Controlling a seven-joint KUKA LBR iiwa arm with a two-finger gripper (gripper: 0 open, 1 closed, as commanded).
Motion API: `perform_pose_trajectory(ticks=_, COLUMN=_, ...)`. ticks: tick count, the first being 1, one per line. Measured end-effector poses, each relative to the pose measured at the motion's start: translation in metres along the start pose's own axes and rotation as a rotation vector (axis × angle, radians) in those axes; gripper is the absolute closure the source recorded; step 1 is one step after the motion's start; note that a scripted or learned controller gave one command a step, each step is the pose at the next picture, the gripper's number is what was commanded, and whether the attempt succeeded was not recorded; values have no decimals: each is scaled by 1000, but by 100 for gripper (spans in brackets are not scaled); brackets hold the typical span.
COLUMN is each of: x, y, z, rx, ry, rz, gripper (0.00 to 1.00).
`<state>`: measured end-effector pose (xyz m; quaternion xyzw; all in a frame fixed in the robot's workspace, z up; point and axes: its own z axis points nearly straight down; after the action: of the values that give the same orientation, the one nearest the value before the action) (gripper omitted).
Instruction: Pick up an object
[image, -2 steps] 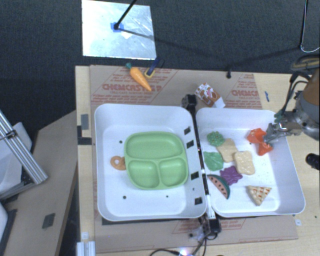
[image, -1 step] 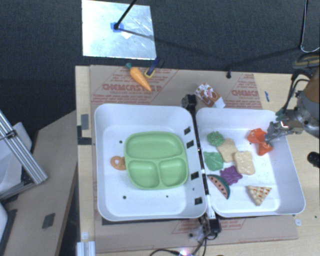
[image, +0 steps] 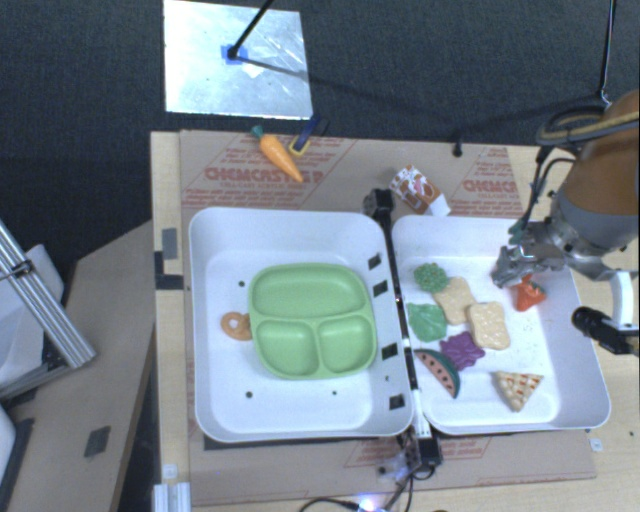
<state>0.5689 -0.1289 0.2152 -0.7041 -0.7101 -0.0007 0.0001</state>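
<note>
Camera view, from above at a slant: two shallow white bins sit side by side on a cardboard-covered bench. The left bin (image: 215, 300) holds a green divided plate (image: 312, 320) with a small pretzel (image: 237, 325) just beside it at nine o'clock. The right bin (image: 590, 400) holds toy food: a green broccoli piece (image: 431, 277), two tan crackers (image: 472, 312), a purple grape cluster (image: 463, 350), a watermelon slice (image: 439, 371), a waffle wedge (image: 517, 387) and a small red piece (image: 528, 295), perhaps a pepper or a strawberry.

The grey arm reaches in from three o'clock. Its gripper (image: 512, 264) hangs low over the bin's upper right; how wide it stands, and whether it has hold of anything, cannot be told at this size.

The red piece lies on the bin floor at about five o'clock from the gripper, just beside it; touching or apart is unclear. It looks like light, stiff, smooth plastic, so it may slip or skid. A grasp across its rounded body, at the widest part, seems best.
</note>
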Motion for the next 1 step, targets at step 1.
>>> perform_pose_trajectory(ticks=1, x=55, y=-1, z=4, rx=1, ry=1, rz=-2, gripper=100)
